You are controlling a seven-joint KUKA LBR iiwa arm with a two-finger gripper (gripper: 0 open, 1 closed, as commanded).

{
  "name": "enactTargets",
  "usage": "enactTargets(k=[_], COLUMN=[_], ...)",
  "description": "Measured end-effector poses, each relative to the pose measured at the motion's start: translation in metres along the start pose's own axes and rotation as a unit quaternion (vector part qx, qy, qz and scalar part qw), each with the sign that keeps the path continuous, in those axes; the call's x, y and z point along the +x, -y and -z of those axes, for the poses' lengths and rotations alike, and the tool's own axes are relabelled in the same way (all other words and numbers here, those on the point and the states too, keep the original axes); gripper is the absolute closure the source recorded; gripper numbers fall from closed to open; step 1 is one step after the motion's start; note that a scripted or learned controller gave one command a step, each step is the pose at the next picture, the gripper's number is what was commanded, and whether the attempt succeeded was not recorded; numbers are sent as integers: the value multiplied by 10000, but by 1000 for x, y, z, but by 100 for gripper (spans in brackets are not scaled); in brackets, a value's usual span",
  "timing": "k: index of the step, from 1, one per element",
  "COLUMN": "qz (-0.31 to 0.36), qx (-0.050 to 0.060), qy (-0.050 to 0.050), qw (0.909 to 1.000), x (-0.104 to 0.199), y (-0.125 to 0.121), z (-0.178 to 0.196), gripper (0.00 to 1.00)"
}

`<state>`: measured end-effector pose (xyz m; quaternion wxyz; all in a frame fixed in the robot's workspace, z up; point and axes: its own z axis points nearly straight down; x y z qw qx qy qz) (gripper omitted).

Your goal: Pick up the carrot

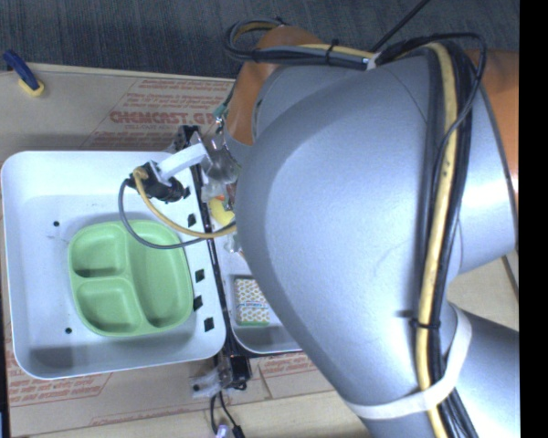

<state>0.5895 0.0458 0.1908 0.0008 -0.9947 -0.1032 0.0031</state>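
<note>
The grey arm (347, 226) comes in from the right and covers most of the frame. Its orange band (247, 94) shows near the top, above the wrist. A bundle of black and yellow cables (438, 199) runs down its side, held by a white strap (420, 395) low on the arm.

The gripper (205, 167) sits at the end of the wrist, over the wall between the two bins near their far end. We see it from behind, crowded with brackets, so we cannot tell whether it is wide, narrow or holding anything. A thin cable loop (132, 222) hangs from it over the left bin (18, 245).

The left bin holds a green plate (128, 276) with three compartments, lying flat near the middle. The right bin (265, 340) is mostly hidden under the arm, with a strip along its left side in view. In that strip lies a small patterned packet (251, 301), and further up, just below the gripper, there is a yellow thing (221, 211) we cannot identify.

We cannot tell where the carrot is.

Both bins rest on a cardboard sheet (146, 108) with red print. A small blue and yellow object (23, 73) lies at its top left corner. A dark clamp (224, 377) sits at the near end between the bins.
</note>
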Motion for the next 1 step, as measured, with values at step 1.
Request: enactTargets(k=[1], qz=[1], qx=[3], qy=[6], qw=[10000], x=[-30], y=[65], z=[-76], gripper=[0])
